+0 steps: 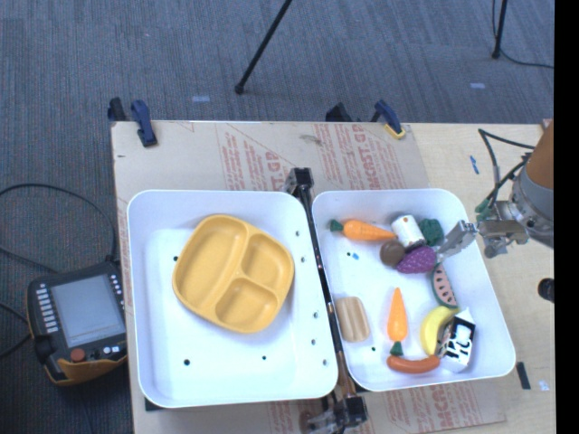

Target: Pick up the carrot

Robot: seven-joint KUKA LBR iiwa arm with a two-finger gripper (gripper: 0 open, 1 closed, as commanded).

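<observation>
An orange carrot [364, 231] with a green top lies on its side at the back left of the right bin [362, 369]. A smaller orange carrot piece [397, 313] points away from the camera near the bin's middle. My gripper [469, 236] hovers over the bin's right rim, next to a purple bunch of grapes [417, 260] and well to the right of the carrot. Nothing is visibly held in it.
Around the carrots lie a white and red can [407, 229], a green item [431, 231], a watermelon slice [443, 286], a banana [434, 328], a sausage [412, 364] and a bread slice [351, 318]. A yellow divided plate [233, 272] sits in the left bin [158, 351].
</observation>
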